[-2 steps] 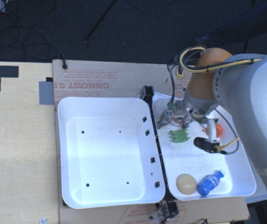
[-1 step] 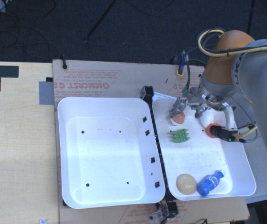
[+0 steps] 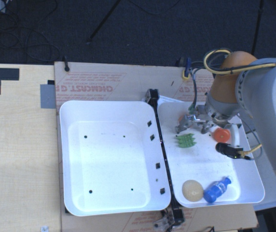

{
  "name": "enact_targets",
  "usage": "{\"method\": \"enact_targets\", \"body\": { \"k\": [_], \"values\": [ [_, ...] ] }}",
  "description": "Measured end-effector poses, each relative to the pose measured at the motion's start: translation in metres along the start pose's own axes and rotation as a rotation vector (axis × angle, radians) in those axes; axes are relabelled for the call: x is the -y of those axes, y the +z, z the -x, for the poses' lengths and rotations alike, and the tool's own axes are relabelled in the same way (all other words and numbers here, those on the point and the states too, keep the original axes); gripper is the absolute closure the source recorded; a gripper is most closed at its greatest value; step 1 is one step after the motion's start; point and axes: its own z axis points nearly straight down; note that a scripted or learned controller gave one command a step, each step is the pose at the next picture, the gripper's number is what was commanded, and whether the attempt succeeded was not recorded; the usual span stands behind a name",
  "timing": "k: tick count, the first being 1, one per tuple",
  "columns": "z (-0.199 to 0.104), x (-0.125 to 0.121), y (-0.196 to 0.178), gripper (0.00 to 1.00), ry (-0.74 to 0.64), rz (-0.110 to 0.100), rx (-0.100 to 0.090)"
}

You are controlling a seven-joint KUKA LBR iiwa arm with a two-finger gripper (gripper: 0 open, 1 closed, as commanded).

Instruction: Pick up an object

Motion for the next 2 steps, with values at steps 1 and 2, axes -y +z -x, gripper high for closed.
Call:
{"method": "enact_targets", "body": {
  "k": [1,2],
  "values": [
    [-0.058,0.008,-0.003,0.00,-0.005,0.002,-0.002],
    [-0.052,-0.001,-0.276,0.00,-0.003,0.023,0.003]
  ]
}}
